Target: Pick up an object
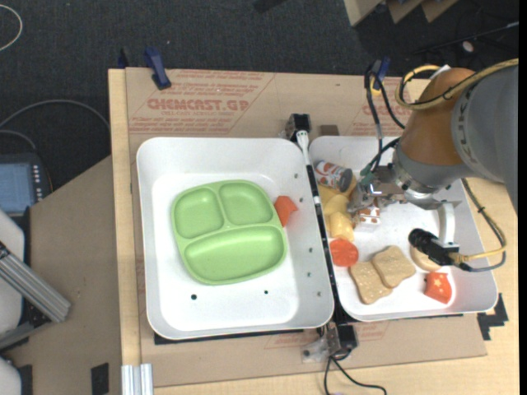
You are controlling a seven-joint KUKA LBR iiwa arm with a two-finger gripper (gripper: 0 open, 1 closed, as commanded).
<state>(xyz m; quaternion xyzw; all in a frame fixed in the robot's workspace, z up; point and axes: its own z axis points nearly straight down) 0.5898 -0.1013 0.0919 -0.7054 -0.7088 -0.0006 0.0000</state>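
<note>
Gripper (368, 206), finger state indeterminate, low in the right bin (473, 299) over small toy foods: yellow piece (336, 218) just left, tomato (343, 253) and crackers (383, 272) nearer the camera, can (332, 172) behind; green divided plate (229, 230) in the left bin (165, 286), cardboard-covered bench (206, 101) beneath.

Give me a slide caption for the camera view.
Arm's gripper low in the right bin among toy food; green tray in the left bin.

Grey arm (486, 130) reaches in from the right, wrist bent down, pincer (368, 204) lowered.
</note>
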